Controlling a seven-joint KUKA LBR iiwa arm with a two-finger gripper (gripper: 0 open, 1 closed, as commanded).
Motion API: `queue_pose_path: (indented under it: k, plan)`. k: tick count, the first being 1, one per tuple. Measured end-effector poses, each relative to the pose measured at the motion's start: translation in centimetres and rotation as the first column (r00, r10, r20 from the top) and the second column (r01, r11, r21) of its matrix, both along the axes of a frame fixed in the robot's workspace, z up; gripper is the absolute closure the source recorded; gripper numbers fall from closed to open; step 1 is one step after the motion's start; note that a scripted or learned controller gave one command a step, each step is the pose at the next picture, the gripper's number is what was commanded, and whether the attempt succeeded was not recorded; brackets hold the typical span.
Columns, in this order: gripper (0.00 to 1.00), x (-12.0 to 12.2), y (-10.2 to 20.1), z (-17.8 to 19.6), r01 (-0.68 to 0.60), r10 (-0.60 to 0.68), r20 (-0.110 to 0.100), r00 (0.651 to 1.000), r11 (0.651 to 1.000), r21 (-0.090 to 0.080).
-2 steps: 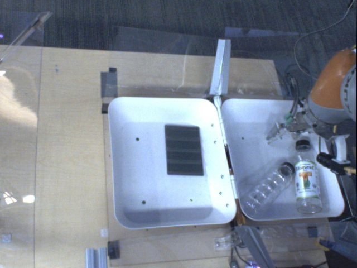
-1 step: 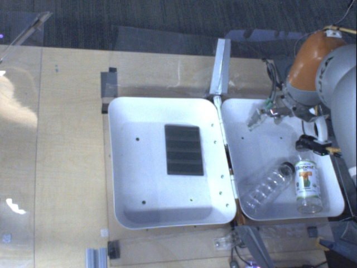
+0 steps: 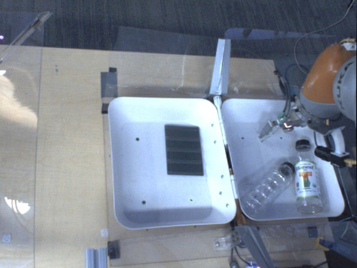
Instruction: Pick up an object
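Over the right bin (image 3: pixel 254 108), the grey arm (image 3: pixel 334 88) with its orange band leans in from the counter's (image 3: pixel 61 149) right edge. The hand (image 3: pixel 271 130) hangs over the bin's back half, thin fingers pointing toward the divider; how far apart they are, I cannot tell, and nothing shows between them. Down at the bin's front right corner lies a clear bottle with a white and orange label (image 3: pixel 307 184), black cap pointing back. Beside it, toward the middle, a second clear bottle (image 3: pixel 269 187) lies at a slant. In the left bin (image 3: pixel 122 166), a dark ridged rectangular block (image 3: pixel 184 149) sits flat at the centre.
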State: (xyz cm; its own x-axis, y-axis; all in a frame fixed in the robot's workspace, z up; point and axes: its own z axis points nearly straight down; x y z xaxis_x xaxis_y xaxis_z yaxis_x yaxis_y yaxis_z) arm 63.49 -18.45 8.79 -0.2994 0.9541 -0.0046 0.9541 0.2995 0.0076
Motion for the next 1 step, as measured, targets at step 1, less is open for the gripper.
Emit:
queue_pose_path:
  k: [1]
  plan:
    - [0.00, -4.66, -2.12, 2.06, -0.016, 0.016, 0.002, 1.000, 1.000, -0.001]
